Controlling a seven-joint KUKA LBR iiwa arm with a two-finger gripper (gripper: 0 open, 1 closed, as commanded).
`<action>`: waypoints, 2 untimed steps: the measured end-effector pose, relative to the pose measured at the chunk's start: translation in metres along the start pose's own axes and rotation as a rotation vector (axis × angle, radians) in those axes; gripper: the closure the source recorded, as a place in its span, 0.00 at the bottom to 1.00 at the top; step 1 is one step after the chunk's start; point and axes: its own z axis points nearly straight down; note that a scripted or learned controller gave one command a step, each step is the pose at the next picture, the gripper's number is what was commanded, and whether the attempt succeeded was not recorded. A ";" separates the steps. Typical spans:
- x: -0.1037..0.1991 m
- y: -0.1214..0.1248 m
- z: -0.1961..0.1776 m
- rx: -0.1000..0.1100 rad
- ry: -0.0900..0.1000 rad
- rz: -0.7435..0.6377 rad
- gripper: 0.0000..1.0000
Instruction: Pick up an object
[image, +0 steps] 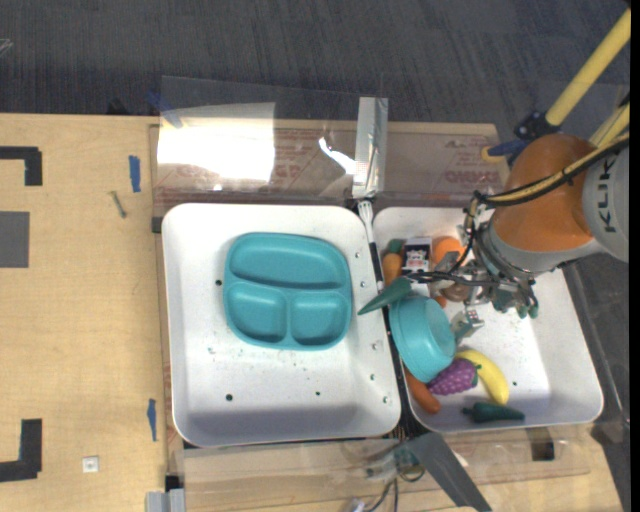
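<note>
- The arm (545, 195) reaches in from the right over the right bin (570, 395), its orange band above the wrist.
- The gripper (468, 288) hangs low over the upper middle of that bin, among the toys; whether it is open or closed, or has anything in hold, cannot be told from this slant.
- A teal bowl (422, 335) lies tipped on its side just below and left of the gripper, its mouth facing up and to the right.
- A banana (487, 371) lies near the bin's lower middle, its long axis running from upper left to lower right, curving downward at the right end.
- A bunch of purple grapes (452, 378) touches the banana's left side.
- A carrot (421, 397) lies below the bowl, slanting from upper left to lower right.
- A dark green vegetable (485, 411) lies near the front wall, long axis about level.
- The left bin (200, 380) holds a teal divided plate (288, 290), flat, with its long axis level.
</note>
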 end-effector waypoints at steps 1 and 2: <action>0.048 -0.033 0.000 0.001 0.001 0.318 0.00; 0.043 -0.033 -0.014 0.003 -0.013 0.316 1.00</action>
